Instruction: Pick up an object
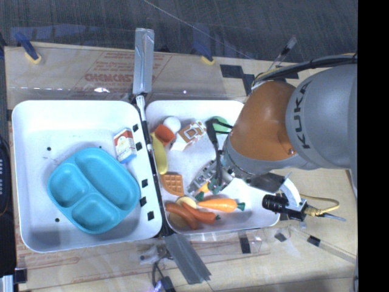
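Seemingly, the gripper (pixel 206 181) is lowered among toy food; its grasp cannot be told. Just below it, the carrot (pixel 217 205) could be nudged aside and missed.

**Grey KUKA arm with an orange wrist band**

The bulky, rounded grey metal arm (pixel 325 117) carries dark "KUKA" lettering on its shell. A glossy orange dome-shaped band (pixel 264 123) sits above the slim metallic gripper (pixel 209 178). Black cables (pixel 304 66) arc over the arm's top.
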Available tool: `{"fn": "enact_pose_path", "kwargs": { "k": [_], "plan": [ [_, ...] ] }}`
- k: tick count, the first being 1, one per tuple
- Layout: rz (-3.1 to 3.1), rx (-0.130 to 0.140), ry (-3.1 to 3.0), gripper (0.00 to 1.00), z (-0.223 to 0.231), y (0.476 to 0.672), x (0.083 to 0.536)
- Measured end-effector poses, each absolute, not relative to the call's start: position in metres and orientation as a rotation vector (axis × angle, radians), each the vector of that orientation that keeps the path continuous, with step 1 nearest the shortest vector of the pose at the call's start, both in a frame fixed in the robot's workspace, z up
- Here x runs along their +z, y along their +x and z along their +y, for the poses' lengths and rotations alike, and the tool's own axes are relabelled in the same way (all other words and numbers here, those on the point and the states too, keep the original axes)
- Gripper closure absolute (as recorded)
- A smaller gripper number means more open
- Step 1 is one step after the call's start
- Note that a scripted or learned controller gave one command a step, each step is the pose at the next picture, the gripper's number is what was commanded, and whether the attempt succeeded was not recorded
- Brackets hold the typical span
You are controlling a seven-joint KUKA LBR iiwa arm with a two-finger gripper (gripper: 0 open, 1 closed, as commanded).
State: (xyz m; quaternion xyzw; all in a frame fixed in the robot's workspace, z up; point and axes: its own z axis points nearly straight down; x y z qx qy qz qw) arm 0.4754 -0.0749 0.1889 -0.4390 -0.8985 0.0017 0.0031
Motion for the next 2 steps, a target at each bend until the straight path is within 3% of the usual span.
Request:
{"fn": "enact_pose_path", "kwargs": {
  "k": [1, 2],
  "plan": [
    [-2.769, 0.003, -1.479, 1.0, -0.101, 0.535, 0.171],
    [-2.926, 0.002, -1.163, 1.0, -0.213, 0.561, 0.095]
  ]
}}
